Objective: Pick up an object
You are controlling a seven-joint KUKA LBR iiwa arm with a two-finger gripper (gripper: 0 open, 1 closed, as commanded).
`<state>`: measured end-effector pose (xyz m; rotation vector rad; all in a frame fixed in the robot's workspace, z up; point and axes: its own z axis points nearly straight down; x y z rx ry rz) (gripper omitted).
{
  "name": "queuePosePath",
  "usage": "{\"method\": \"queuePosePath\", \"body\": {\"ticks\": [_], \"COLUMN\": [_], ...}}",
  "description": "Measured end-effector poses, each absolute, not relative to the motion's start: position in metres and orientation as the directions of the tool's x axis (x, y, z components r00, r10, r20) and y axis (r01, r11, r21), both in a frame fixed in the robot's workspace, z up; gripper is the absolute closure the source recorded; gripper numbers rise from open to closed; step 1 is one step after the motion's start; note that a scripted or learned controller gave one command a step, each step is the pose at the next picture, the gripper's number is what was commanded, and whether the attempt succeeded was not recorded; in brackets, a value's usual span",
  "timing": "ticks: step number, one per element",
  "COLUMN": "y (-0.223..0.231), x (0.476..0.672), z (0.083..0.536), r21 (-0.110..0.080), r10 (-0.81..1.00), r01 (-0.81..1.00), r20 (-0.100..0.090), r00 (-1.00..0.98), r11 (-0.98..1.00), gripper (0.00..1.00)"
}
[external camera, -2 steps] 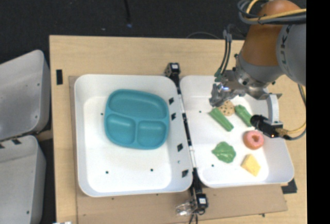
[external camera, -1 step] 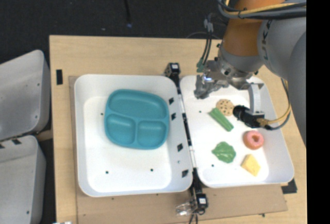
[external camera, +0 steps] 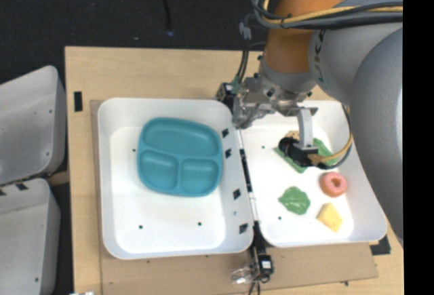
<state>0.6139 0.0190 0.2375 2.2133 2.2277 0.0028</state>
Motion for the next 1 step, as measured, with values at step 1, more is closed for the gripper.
{"method": "queuePosePath", "body": {"ticks": [1], "y": [0.0661], "x": [0.6409], "z": [0.2434], "r21": [0.003], "r10": [1.0], "r01": [1.0], "r20": [0.002], "r00": [-0.007], "r11": [0.007], "gripper": [1.0]}}
